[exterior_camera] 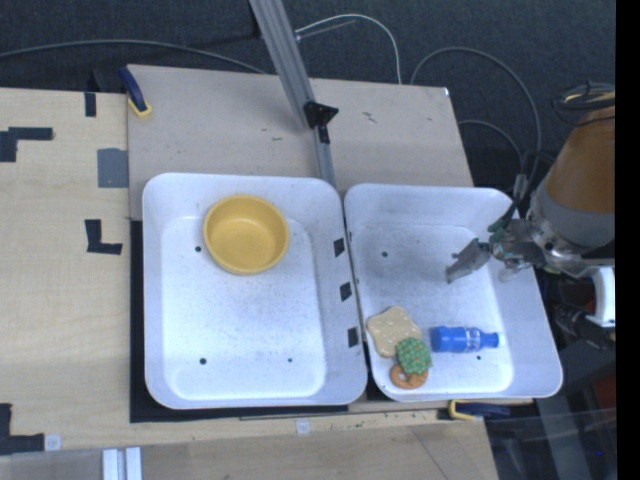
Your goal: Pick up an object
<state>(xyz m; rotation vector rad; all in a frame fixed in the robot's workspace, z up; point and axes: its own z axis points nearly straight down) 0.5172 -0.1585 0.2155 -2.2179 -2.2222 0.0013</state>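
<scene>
- Jaws of the gripper (468, 264) cannot be read well: I see one grey finger pointing to the left and down over the right bin (420, 208), but whether the two fingers are spread or pressed together I cannot tell, and nothing sits between them.
- The arm (585, 183) comes in from the right and is low over the right part of that bin, probably so that the gripper can go down on something inside it.
- The things to pick lie together near the front wall of the right bin: a blue bottle (462, 340) on its side, a tan bread-like piece (389, 329), and a green lumpy toy (412, 354) that touches the bread piece and partly covers a small brown thing below it.
- The gripper is apart from all three, above bare floor of the bin, so I judge no grasp is made yet.
- The bottle lies free from the others, so it looks the easiest choice.
- A yellow bowl (246, 233) stands alone in the left bin (170, 368), far from the gripper.
</scene>
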